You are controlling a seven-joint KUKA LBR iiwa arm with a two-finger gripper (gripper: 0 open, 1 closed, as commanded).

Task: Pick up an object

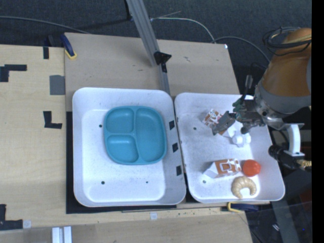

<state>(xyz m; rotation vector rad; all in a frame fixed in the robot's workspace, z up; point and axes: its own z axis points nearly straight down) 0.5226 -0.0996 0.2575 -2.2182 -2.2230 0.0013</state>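
Arm (pixel 286 80) cut off by right edge; base out of frame. Gripper (pixel 229 124) dark and small over right bin (pixel 195 186); finger gap not discernible. White object (pixel 240 138) under gripper partly covered, shape unclear. Small printed packet (pixel 212 118) too small to read. Carton (pixel 223 168) label illegible. Metal pole (pixel 144 24) cut off at far edge.

From my remote station I can read no text. The small carton (pixel 224 167) near the front edge of the right bin (pixel 195 186) and the crumpled packet (pixel 211 118) toward that bin's back edge carry orange and white print, too blurred to make out.
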